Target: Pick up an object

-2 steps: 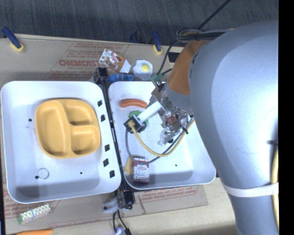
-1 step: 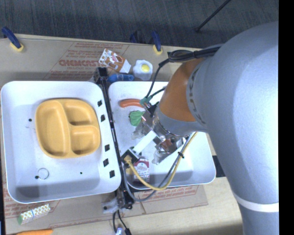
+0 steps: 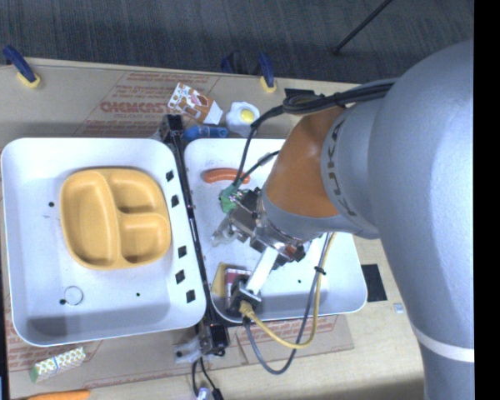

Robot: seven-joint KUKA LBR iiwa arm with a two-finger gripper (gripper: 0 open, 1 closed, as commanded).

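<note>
Orange-red and sausage-shaped, the clearest piece [image 3: 223,174] for you lies flat in the right bin [image 3: 350,294], towards its far wall and close to the divider between the two bins, in full view. Just in front of it sits a small green piece [image 3: 228,197], right against the tool [image 3: 227,223], which hangs low over the left side of that bin. You cannot tell whether the green piece touches the tool, nor whether the tool is apart or together, since the wrist hides it from above. Nearer the front wall, tucked by the divider, lies a small yellowish pack [image 3: 222,280], partly covered by the robot's own fittings. The grey arm [image 3: 417,182] with its orange band covers most of the right half of this bin, so whatever lies under it is hidden from you. The left bin [image 3: 17,223] holds a tan divided tray [image 3: 115,217] lying flat in its middle, and a small clear ring [image 3: 72,295] near its front left corner. Behind the bins, on the cardboard-covered worktop [image 3: 108,98], you have a patterned packet [image 3: 187,100], a blue item [image 3: 205,132] and a yellow-and-white item [image 3: 243,115], all near the far corner where the bins meet. A speckled packet [image 3: 58,362] lies on the worktop in front of the left bin.
</note>
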